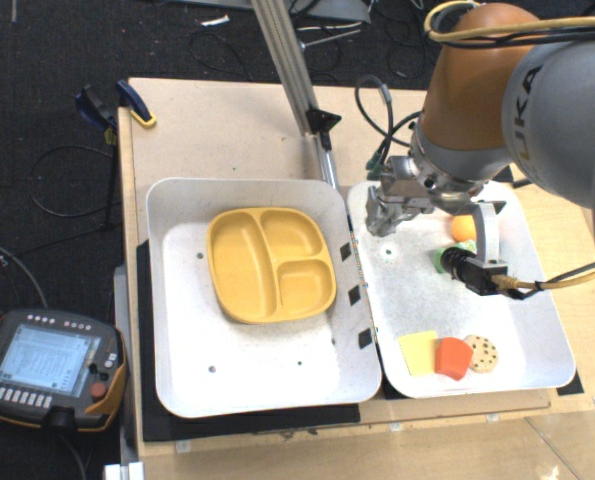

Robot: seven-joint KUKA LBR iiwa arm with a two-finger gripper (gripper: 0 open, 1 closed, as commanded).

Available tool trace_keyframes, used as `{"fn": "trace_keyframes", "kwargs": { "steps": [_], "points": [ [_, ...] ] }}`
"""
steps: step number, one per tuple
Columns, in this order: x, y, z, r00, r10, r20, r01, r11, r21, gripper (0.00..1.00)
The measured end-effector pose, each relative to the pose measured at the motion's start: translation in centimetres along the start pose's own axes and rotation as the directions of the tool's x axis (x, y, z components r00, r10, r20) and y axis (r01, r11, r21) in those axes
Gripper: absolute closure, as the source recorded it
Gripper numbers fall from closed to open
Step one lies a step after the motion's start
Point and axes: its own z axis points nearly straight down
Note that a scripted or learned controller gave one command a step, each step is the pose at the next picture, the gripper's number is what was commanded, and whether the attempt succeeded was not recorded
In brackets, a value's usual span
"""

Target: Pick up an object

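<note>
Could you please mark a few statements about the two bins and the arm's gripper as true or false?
1. The yellow divided plate lies in the left bin. True.
2. The cookie lies in the left bin. False: it lies in the right bin, beside the red piece.
3. The gripper hangs over the right bin. True.
4. The yellow square rests on the plate. False: it lies on the right bin's floor.

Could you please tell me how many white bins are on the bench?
2. The left bin holds a yellow divided plate; the right bin beside it holds small items, with the pincer above its far-left corner.
</note>
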Motion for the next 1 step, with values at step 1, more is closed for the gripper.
{"fn": "trace_keyframes", "kwargs": {
  "steps": [1],
  "points": [
    [4.47,2.50,1.98,1.000,0.001,0.001,-0.001,1.000,0.002,1.00]
  ]
}}
